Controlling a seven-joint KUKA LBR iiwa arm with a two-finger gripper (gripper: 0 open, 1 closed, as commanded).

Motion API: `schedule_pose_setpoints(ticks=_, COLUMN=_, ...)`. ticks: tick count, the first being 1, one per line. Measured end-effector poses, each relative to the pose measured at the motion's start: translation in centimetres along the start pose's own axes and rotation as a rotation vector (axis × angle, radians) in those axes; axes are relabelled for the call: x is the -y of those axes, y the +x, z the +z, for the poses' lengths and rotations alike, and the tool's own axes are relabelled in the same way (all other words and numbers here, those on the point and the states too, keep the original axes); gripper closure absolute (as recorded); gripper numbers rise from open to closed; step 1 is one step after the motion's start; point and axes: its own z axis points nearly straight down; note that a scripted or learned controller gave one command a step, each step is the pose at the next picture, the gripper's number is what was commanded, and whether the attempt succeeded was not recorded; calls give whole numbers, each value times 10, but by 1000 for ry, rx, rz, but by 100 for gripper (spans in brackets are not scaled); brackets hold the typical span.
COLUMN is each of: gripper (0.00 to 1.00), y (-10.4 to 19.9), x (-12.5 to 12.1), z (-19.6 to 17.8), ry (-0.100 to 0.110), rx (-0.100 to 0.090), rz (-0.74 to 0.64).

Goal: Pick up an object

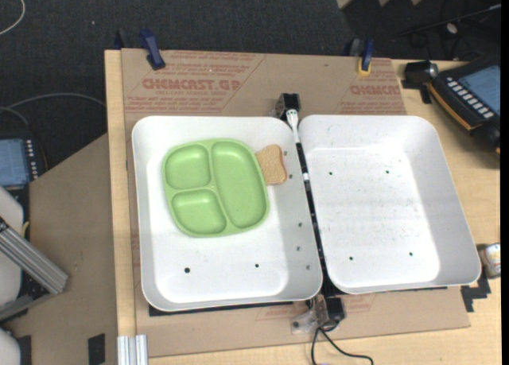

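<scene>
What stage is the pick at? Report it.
Nothing looks done yet. The green plate and the tan sponge both lie in the left bin, the sponge against the plate's right edge. Nothing is in hand. The whole pick is left: reach in, grasp one, lift it.

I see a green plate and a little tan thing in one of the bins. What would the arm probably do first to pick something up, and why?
Probably swing in over the left bin, above the tan piece. Both objects lie there: the green divided plate and that small tan piece touching its right rim. The tan piece looks the easier grab, small and near the bin's inner edge. The plate is wide and flat.
</scene>
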Motion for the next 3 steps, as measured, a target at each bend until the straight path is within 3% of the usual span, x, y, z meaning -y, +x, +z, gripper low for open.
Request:
schedule_pose_setpoints(ticks=1, gripper=100, y=28, x=34, z=65, ry=19, rx=-9, rz=1)
schedule_pose_setpoints(ticks=2, gripper=100, y=-20, x=1, z=-8, ry=2, rx=1, rz=3)
schedule_pose_setpoints(ticks=3, gripper=100, y=11, x=32, z=68, ry=19, rx=-9, rz=1)
